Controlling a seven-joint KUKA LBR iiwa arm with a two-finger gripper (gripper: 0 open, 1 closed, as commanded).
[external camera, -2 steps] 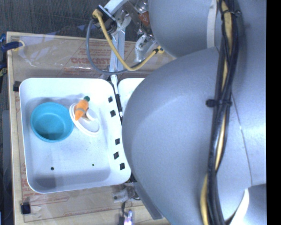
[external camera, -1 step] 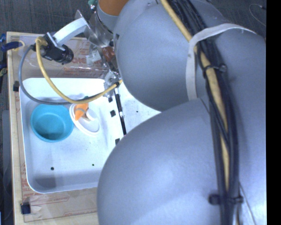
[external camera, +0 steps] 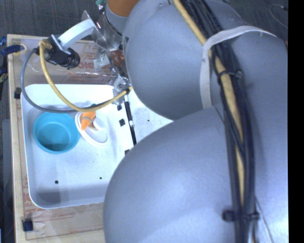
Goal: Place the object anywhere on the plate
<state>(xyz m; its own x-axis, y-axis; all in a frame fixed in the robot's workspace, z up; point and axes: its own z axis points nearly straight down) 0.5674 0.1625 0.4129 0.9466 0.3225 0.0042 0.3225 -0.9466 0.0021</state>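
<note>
I cannot tell my gripper (external camera: 111, 49) grip at the frame's top; the small orange-and-white object (external camera: 90, 125) beside the blue plate (external camera: 54, 133) looks light, slippery, so I'd pinch its middle.

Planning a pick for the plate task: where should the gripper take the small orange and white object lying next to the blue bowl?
Grip the orange and white object across its narrow orange end, coming straight down from above. It lies flat on the bin floor, and the blue bowl crowds its left side, so the fingers likely fit best at that end.

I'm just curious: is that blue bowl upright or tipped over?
Upright: the blue bowl sits in the white bin with its round opening facing up.
</note>
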